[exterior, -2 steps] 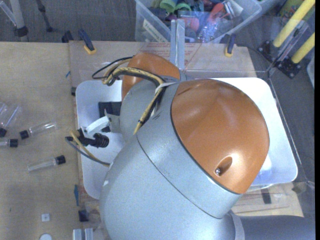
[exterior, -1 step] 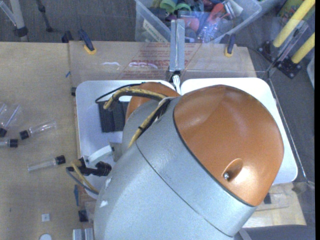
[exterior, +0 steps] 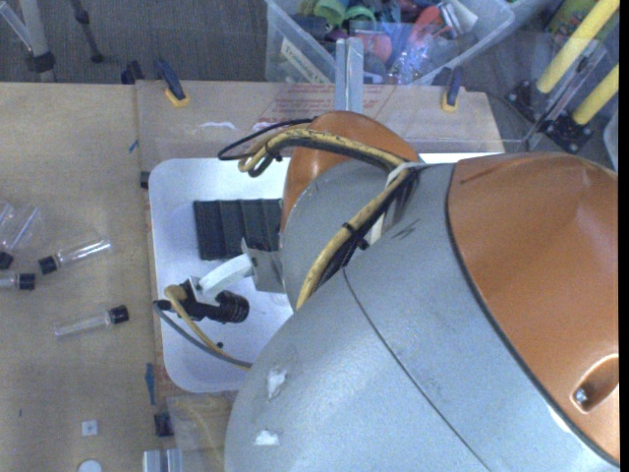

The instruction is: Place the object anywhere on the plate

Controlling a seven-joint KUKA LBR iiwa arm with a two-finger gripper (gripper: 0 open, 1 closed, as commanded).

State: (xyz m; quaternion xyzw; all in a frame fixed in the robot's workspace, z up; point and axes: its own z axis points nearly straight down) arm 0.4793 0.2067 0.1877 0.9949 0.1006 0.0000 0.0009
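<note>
In the camera view, the grey-and-orange arm [exterior: 442,313] blocks most of the bench. It reaches over the left white bin [exterior: 175,200]. A black ribbed block [exterior: 231,226] lies flat in that bin near its far side, partly tucked under the wrist. It is the only loose item visible there, so it is probably the task's object. The gripper [exterior: 263,266] sits just beside the block's near edge. The wrist covers it, so I cannot tell whether it is spread or pinched, or whether it touches anything. The plate is hidden, probably under the arm on the right.

Step, as a judgement: the pick stage, with the object not yet lifted. The next move calls for a secure hold on the block, a lift clear of the bin wall, and then a carry to the plate.

Clear vials [exterior: 81,254] lie on the bench to the left of the bin.
</note>
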